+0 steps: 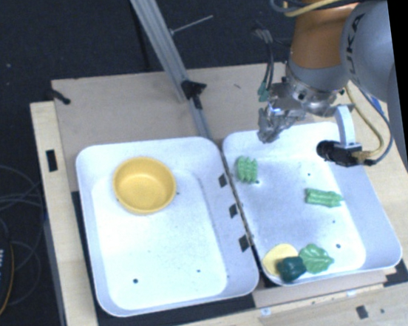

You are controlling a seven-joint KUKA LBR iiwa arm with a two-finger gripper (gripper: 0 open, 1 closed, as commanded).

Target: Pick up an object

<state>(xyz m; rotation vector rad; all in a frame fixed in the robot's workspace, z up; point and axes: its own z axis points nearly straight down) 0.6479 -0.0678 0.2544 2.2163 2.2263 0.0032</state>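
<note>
Gripper point(268, 132) hangs over the far edge of the right bin point(365, 197), near that bin's far-left corner, carried on the grey arm point(366, 33) with its orange band point(323, 20). Whether its fingers are spread or pressed together I cannot tell — they read as one dark-grey mass from this angle, and nothing is seen between them.

Closest to it is a small light-green lumpy object point(246, 169), lying in the right bin just beside the divider between the bins, a little nearer the camera than the gripper and apart from it. It is slightly longer than wide, its long axis running roughly from the far side toward the near side of the bin.

Further right lies an elongated green piece point(322, 197) — its long axis runs left to right, tilted slightly, the right end a bit nearer the camera. In the near corner of the same bin three things sit clustered and touching: a yellow piece point(274, 254), a dark teal block point(291, 267) and a light-green leafy object point(315, 257).

The left bin point(115, 282) holds a yellow bowl point(144, 184), upright, in its far-left part.
</note>
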